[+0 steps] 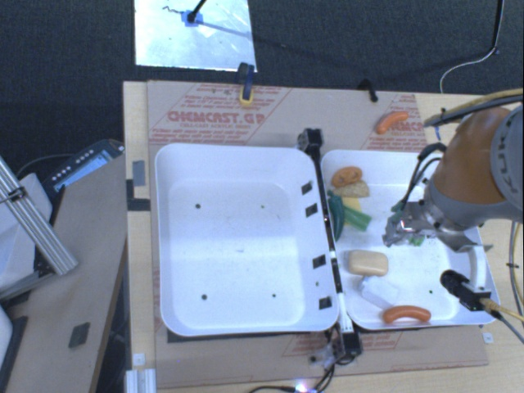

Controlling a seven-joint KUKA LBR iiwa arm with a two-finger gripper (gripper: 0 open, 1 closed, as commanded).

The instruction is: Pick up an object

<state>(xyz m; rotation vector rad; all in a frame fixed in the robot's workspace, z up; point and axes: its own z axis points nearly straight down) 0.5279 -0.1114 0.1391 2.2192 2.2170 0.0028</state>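
Gripper (401, 229) sat low over the right bin (426, 164), near its middle; the view did not settle whether it was apart, together or clamped on anything. A scrap of green showed right at the tool tip, identity unclear.

Working outward from the tool. Just below and left of it: one tan bread-like block (368, 262). Left of it: one green piece (350, 214), lying against the bin's inner wall. Lower still, toward the near rim: one white block (379, 291), then one orange sausage (406, 313) along the rim. Up and left of the tool: one yellowish wedge (354, 191) touching one orange-brown lump (347, 175). Beyond the bin, up on the board: a second orange sausage (392, 122). Farthest left: the left bin (176, 219).

Tally: two sausages, one each of the rest, two bins.

Judgement on the step: the tool seemed to be at the descent or close-up stage. The tan block looked the easiest target, standing apart from its neighbours; the wedge and lump touched, so a grab there risked nudging both. A square, centred approach would suit best.
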